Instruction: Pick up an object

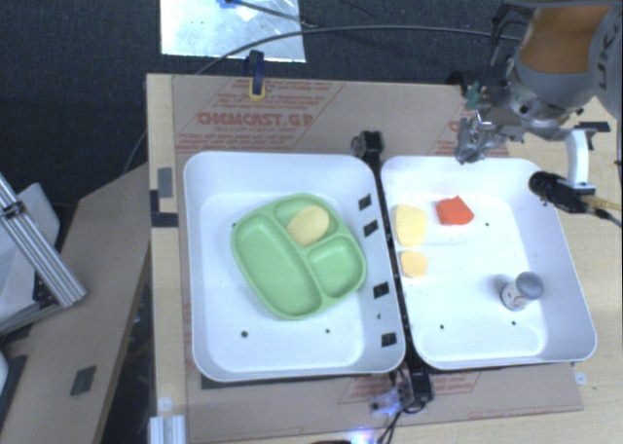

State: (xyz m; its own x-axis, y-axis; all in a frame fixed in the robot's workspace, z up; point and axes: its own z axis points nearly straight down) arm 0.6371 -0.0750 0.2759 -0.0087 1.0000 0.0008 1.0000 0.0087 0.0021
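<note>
In the right bin [545, 335] lie an orange-red block [454, 210], a pale yellow piece [410, 224], a smaller yellow piece [414, 263] and a small grey-capped cylinder [521, 290]. My gripper [471, 151] hangs over the bin's far rim, up and slightly right of the orange-red block, with nothing seen between its fingers. In the left bin [224, 335] a green divided plate [295, 257] carries a yellow piece [309, 225] in its far compartment.
A black clip row [382, 267] runs along the seam between the two bins. Cardboard [253, 121] lies under them, and a blue clamp [255, 72] stands at its far edge. An aluminium rail [39, 247] leans at the left.
</note>
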